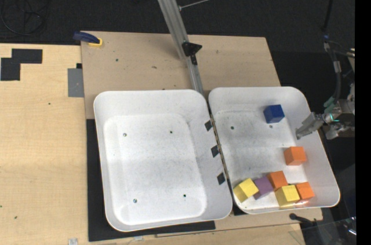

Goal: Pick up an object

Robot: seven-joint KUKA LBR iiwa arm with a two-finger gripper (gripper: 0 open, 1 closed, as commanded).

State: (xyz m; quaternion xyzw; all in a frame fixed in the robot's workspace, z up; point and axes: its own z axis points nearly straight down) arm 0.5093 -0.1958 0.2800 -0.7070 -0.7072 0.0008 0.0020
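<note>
At right bin's right rim, claw is seen hovering, grip state undeterminable, near orange cube.

The gripper sits at the right bin's right rim, about halfway down its length. A grey finger slants down and leftward over that rim. Behind it, the wrist hardware lies outside the rim, with thin cables rising above.
</note>
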